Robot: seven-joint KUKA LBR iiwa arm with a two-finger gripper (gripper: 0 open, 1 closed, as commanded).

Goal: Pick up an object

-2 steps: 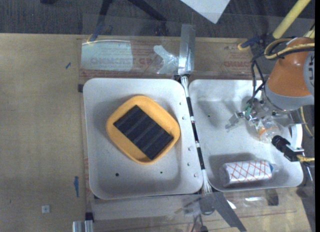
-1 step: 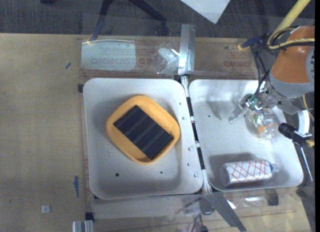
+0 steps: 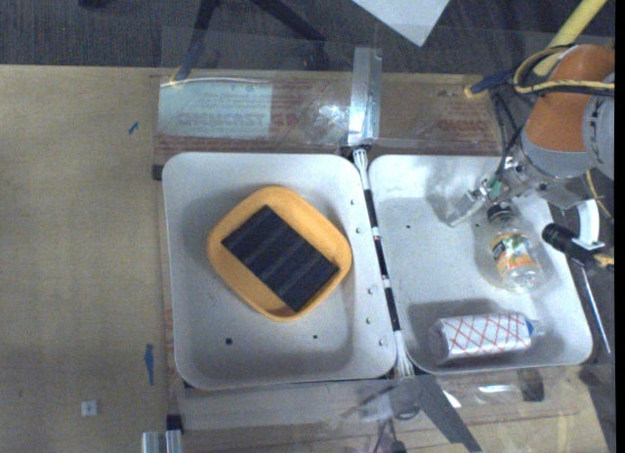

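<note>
While your red-checked tube (image 3: 483,334) lies nearest along the right bin's (image 3: 420,236) front wall, the clear bottle (image 3: 513,258) rests just in front of the end effector (image 3: 467,202), whose grip state you cannot tell, with the yellow sponge (image 3: 279,251) well to its left.

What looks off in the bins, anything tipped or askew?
Two small things. The clear bottle and the red-checked tube both lie on their sides in the right bin. The yellow tray sits skewed in the left bin. No spills visible.
</note>
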